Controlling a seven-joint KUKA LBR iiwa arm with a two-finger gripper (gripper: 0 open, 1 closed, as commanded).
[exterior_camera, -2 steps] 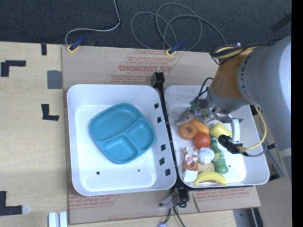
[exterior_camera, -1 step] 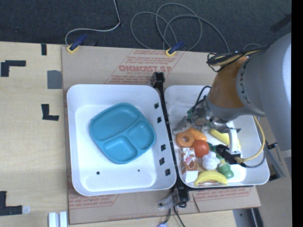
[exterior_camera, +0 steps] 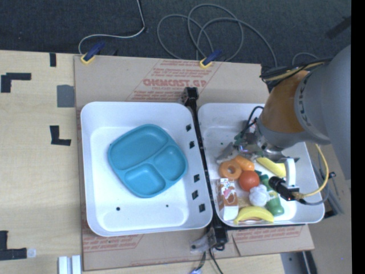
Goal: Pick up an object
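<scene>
Gripper over the right bin

We cannot tell its opening; it hangs just above the orange ring.

The grey arm comes in from the right of the right bin, its orange band over the bin's upper right part. The end effector points down-left inside that bin.
</scene>
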